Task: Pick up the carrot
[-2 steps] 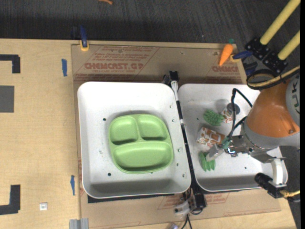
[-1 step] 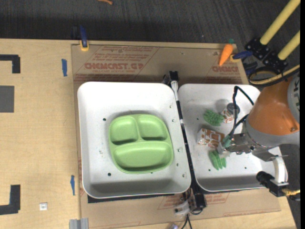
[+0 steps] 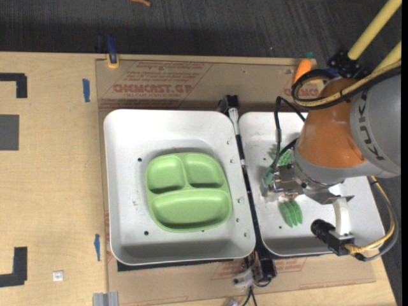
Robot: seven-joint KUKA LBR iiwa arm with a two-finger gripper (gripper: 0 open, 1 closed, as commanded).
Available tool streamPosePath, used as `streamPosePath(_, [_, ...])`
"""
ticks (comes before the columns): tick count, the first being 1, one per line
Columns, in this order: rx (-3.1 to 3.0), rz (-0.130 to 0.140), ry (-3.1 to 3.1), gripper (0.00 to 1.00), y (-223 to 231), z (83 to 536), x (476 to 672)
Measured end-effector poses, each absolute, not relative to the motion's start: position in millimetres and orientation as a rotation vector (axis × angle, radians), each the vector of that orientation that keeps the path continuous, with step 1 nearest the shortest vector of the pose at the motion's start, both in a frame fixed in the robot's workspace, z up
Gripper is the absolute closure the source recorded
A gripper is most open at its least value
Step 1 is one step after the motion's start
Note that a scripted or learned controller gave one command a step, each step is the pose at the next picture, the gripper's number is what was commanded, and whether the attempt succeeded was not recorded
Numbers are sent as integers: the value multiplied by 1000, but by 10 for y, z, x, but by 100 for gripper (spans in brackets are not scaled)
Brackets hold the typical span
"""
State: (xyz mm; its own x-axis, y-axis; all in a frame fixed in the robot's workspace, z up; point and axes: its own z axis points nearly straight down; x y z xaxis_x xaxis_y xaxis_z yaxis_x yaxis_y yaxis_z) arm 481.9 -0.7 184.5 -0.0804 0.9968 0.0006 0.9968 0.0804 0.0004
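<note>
— How far along is the carrot job?

— Not far, by my reading. The pincer [image 3: 280, 185] is low over the right bin [image 3: 364, 212], but the wrist hides it from above. I cannot tell how wide it stands or whether it has anything in it.

— Where's the carrot?

— My best guess is the carrot [image 3: 302, 71] is that orange piece with a green tip, well beyond the pincer on the counter [image 3: 57, 171], outside the bin. It's partly behind a cable [image 3: 278, 123], so I'm unsure.

— Anything closer?

— A green ridged piece [image 3: 292, 213] just on the near side of the pincer, and a green divided plate [image 3: 188, 190] well off to its side.

— So what's left?

— The grasp and lift, it seems.
</note>
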Motion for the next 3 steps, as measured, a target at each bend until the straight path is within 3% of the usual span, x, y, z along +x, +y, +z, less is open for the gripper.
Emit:
streamPosePath(1, [-1664,-2,-2667,100,555,1907,4887])
streamPosePath(2, [-1622,-1,-2694,100,-448,1847,5056])
streamPosePath(3, [-1427,-1,-2798,100,-27,1847,4996])
